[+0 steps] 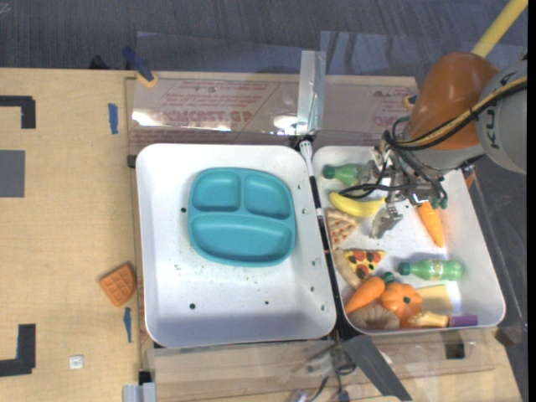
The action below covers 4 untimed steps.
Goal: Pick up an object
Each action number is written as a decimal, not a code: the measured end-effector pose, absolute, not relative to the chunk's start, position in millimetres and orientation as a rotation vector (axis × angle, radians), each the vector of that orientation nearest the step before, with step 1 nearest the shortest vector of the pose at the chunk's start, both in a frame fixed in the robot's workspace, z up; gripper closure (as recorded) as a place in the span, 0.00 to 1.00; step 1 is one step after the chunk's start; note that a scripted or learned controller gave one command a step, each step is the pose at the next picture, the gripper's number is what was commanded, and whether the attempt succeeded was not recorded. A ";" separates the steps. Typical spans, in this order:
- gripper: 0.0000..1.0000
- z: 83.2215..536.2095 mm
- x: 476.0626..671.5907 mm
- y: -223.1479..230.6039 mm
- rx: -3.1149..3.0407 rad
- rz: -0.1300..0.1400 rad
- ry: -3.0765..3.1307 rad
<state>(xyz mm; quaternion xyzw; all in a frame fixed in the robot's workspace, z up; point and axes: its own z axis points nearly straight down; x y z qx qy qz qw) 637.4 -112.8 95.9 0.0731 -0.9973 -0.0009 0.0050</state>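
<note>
Two shallow white bins sit side by side on the bench. Left bin (159, 300): holds a teal divided plate (243, 216), nothing else of note. Right bin (486, 266): crowded with toy food.

Contents of the right bin, far to near: a small green bottle (341, 172) at the far left corner; a banana (356, 204) just nearer than it; a waffle-like piece (339, 227) against the left wall; a pizza slice (362, 262); a carrot (430, 223) toward the right side; a second green bottle (431, 269) lying flat; then a heap at the near end with another carrot (364, 293) and an orange lumpy item (400, 298) (identity unclear). A loose waffle piece (117, 283) lies on the bench left of both bins.

The arm reaches in from the right, orange band over the far right corner of the right bin. The gripper (387, 219) hangs low in the far half of that bin, just right of the banana and left of the far carrot. Cables and wrist hardware clutter the spot; I cannot tell whether the gripper is spread or closed, nor whether it touches anything.

Progress, as judged: nothing visibly lifted or held. The banana is the likeliest target, being nearest, and it lies on the bin floor. The grasp and the lift both appear left to do.
</note>
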 end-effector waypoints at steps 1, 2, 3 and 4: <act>0.00 88.9 604.4 -125.6 0.015 -0.003 -3.156; 0.00 208.8 592.8 -198.2 0.183 0.012 -3.154; 0.00 91.2 621.2 -223.9 0.320 0.009 -3.142; 1.00 103.5 624.0 -223.0 0.321 0.012 -3.151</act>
